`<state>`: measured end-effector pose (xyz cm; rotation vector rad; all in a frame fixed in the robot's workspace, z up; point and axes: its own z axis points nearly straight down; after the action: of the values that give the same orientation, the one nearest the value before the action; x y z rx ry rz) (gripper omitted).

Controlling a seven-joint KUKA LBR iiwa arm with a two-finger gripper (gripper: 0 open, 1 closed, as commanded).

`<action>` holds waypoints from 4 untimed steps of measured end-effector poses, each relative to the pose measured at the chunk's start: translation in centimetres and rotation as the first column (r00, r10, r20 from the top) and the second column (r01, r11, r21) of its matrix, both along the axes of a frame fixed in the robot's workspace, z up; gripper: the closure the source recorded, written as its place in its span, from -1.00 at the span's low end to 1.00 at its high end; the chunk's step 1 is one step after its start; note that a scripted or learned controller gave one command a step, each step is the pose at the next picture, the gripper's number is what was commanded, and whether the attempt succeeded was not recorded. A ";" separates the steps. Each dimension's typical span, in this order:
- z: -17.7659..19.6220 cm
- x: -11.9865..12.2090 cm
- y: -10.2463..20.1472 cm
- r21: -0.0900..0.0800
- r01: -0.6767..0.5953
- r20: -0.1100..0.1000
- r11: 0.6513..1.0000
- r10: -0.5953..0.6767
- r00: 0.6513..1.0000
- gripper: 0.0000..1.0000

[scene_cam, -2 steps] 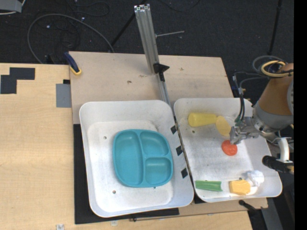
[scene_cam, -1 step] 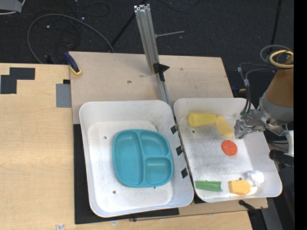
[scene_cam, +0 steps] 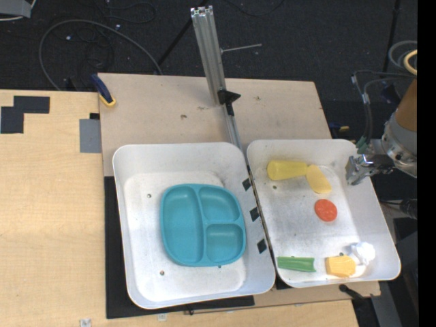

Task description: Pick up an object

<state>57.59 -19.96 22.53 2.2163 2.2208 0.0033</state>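
1. The end effector (scene_cam: 355, 169) stood at the right rim of the right bin (scene_cam: 300, 278), above the bin wall and apart from every object. Nothing lay between its fingers; whether they were open or shut could not be told, as the metal parts there read as one small grey cluster.
2. No single target was named. The candidates all lay in the right bin: a yellow banana-shaped piece (scene_cam: 287, 169) near the top, a pale yellow piece (scene_cam: 318, 180) touching its right end, an orange-red round piece (scene_cam: 326, 210) below them, and along the lower edge a green strip (scene_cam: 296, 264), a yellow-orange block (scene_cam: 340, 266) and a small white piece (scene_cam: 363, 252).
3. The left bin (scene_cam: 136, 176) held a teal divided plate (scene_cam: 202, 223), flat and wide, judged a poor fit for a two-finger grasp.
4. Recommended procedure: select the orange-red round piece, since it stood alone and near the end effector. Centre over it, descend vertically, close across its width, then lift straight up.
5. Caution: the two yellow pieces touched, so a grasp there risked pushing one aside. The block and white piece sat close to the bin wall, leaving little finger clearance.
6. The arm (scene_cam: 409, 125) was cut off at the right edge; its wrist pose was unclear.
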 end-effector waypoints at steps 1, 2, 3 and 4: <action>5.3 0.1 -0.1 0.000 -0.001 -0.002 1.000 0.001 1.000 1.00; 5.3 1.1 4.7 0.003 -0.002 -0.005 1.000 0.002 1.000 1.00; 4.8 1.0 10.5 0.003 -0.003 -0.008 1.000 0.003 1.000 1.00; 2.6 2.0 16.0 0.003 -0.002 -0.010 1.000 0.002 1.000 1.00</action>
<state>59.57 -3.93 25.13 2.2201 2.2300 -0.0040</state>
